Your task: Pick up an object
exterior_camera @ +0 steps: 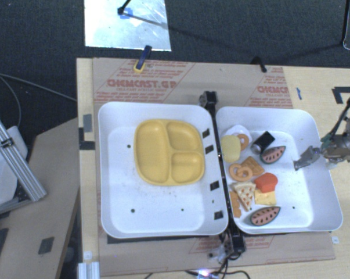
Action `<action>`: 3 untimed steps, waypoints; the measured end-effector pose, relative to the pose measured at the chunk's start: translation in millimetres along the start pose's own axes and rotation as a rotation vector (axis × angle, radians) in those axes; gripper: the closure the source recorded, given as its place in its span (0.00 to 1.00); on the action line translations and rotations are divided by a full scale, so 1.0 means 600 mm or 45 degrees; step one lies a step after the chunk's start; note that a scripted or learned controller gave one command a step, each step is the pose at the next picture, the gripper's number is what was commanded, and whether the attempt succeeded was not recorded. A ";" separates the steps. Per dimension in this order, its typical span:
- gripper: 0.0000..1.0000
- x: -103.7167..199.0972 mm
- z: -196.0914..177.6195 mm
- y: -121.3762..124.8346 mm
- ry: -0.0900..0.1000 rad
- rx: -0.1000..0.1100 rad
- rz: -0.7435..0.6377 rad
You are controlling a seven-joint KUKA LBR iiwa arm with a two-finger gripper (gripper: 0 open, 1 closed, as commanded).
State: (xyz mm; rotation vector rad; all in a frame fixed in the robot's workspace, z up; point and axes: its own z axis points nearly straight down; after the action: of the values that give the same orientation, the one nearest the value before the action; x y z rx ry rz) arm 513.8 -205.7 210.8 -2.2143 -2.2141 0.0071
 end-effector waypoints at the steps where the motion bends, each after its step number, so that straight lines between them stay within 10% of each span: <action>1: 0.00 -0.001 -0.405 -0.050 -0.015 -0.039 -0.006; 2: 0.00 0.023 -0.060 -0.049 0.001 0.002 -0.002; 3: 0.00 0.015 0.161 -0.047 -0.001 -0.003 -0.001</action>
State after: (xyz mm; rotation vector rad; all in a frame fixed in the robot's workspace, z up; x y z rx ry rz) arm 484.8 -196.3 114.4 -2.2152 -2.2167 0.0051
